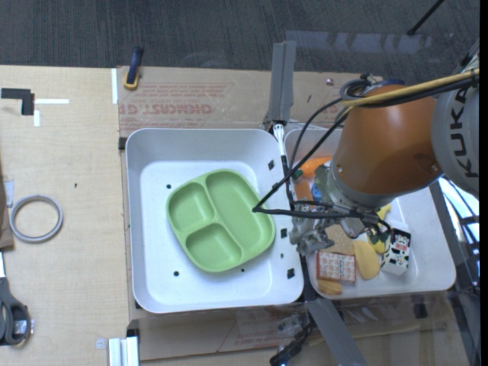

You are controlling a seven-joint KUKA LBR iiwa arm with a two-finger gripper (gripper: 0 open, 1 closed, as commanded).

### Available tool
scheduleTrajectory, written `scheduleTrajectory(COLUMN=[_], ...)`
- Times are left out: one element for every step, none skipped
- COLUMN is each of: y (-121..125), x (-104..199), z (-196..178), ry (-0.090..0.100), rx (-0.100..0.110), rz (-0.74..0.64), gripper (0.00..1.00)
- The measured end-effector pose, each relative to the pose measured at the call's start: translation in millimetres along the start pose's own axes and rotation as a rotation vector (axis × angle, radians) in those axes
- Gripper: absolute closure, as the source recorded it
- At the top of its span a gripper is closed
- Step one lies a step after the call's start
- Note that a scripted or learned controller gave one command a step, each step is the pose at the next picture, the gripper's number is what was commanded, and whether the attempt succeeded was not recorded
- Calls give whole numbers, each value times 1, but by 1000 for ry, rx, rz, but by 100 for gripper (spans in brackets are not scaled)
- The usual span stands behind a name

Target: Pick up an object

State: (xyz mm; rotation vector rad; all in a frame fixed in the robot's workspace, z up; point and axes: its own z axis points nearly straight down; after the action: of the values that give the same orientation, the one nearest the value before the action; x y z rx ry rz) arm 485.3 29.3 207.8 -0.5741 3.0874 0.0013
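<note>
camera view looks down at a slant on the desk (pixel 61 151), a pale wooden top. at the far left lies a roll of grey tape (pixel 34 218), flat on the wood, and below it at the left edge the handles of a pair of scissors (pixel 11 322). higher up, a small blue and yellow clamp (pixel 134 67) sits at the top edge of a sheet of cardboard (pixel 191 101) that lies under the bins.

next comes the left bin (pixel 145 280), white and shallow. in it rests a green plate (pixel 220 220) with three compartments, lying flat and turned at an angle, near the middle of the bin.

just beside it stands the right bin (pixel 431 277), the two rims touching along the middle. the grey arm with its wide orange band (pixel 385 139) hangs over the left part of this bin and covers much of it. below the band the claw (pixel 320 235) is low among the things in the bin; whether it is open or closed, or has hold of anything, cannot be told. black cables (pixel 305 139) loop around it.

near the claw, toward the front of the right bin, lie a red and white packet (pixel 336 267), a yellow piece like a banana (pixel 367 261), and a small black and white carton (pixel 397 252). an orange thing (pixel 314 168) peeks out behind the arm.
</note>
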Motion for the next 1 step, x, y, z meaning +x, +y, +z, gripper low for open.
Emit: scheduleTrajectory(y=[-4], x=[-1], z=[16], ry=[1], rx=[0], rz=[-278], gripper=[100])
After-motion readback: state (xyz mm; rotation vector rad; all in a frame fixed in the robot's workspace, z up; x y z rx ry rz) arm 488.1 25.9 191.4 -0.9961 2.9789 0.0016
